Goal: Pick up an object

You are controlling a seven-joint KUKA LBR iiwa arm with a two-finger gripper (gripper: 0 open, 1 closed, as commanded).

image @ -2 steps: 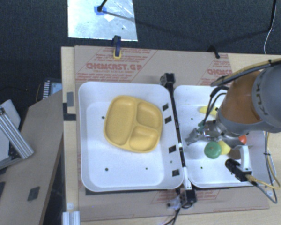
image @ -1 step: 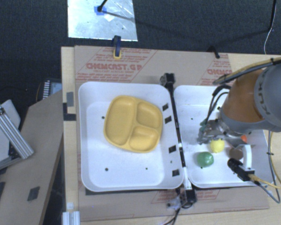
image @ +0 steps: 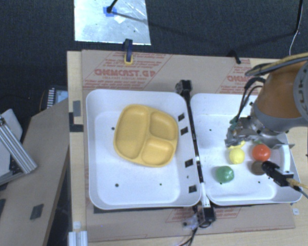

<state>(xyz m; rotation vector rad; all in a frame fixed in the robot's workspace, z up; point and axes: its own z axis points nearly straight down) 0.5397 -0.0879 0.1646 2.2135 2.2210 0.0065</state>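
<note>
Yellow ball (image: 236, 156) sits in right bin (image: 211, 118), touching just below gripper (image: 235, 140) — the approach/descend step, I'd judge. Red ball (image: 261, 151) just beside, green ball (image: 225, 174) nearby. Can't tell gripper opening or whether it's got hold — next needs centring w/ clean close.

Even overhead light — glare on the foil sheet (image: 112, 13), soft shadows, slightly grainy.

hand (image: 237, 138) low, arm from right
</note>
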